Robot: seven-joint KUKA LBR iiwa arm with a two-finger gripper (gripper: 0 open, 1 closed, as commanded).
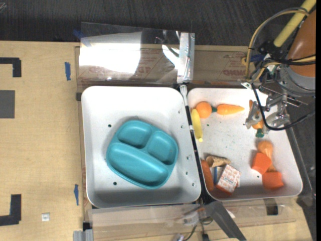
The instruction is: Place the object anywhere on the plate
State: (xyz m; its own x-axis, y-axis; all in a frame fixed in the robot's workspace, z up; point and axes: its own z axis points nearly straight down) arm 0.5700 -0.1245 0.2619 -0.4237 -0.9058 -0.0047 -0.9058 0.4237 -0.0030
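Two bins face you: the left bin (95, 134) bears the teal plate (143, 153), and the right bin (235, 134) keeps the food. Your gripper (266, 115) hangs over the right bin's far right side, and you cannot tell what its state is. Just below it lies an orange piece (264, 148); a carrot (229, 109) and orange (203, 109) sit left, well apart from the plate

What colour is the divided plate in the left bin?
Teal blue plate, seen best in the camera view.
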